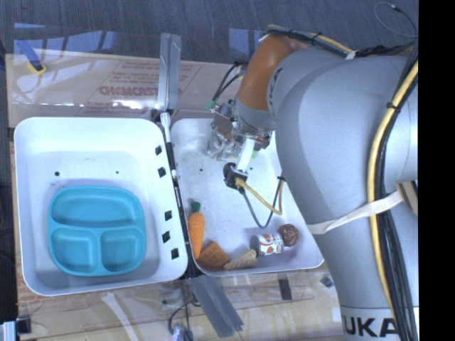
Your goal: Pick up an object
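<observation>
Orange toy carrot (196, 231) with a green top lying straight in the right bin, a brown bread piece (212, 255) and a tan cone (242, 259) sitting beside it, a small jar (271, 243) and brown ball (288, 234) lying close by

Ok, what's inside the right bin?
Along the right bin's near edge: a carrot, a wedge-shaped piece, a cone, a small bottle, a brown ball. The arm covers its far right corner.

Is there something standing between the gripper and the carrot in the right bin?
Nothing visible. Bare bin floor lies between the gripper and the carrot, which lies near the right bin's left wall.
</observation>
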Robot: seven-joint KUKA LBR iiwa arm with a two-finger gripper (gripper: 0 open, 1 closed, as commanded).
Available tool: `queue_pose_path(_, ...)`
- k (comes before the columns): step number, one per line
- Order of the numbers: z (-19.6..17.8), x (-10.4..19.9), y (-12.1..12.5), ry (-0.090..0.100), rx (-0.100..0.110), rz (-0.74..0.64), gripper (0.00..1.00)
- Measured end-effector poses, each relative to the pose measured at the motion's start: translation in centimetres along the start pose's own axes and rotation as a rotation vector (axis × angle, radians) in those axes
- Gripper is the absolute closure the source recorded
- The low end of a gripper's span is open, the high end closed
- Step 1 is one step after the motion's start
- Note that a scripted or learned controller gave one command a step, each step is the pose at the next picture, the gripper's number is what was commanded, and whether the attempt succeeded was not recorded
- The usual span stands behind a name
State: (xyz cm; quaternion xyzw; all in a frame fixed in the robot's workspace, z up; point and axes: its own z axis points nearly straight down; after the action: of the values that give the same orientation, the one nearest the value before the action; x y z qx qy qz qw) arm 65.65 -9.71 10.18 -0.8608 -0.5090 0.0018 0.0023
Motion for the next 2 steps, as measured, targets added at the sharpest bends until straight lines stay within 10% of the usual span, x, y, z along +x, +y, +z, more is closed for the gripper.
queue_pose_path(1, 0.0, 0.0, 0.0, 0.0, 0.001, -0.001, 0.0)
queue_pose_path(2, -1.0, 0.1, 0.0, -0.001, 0.002, -0.008, 1.0)
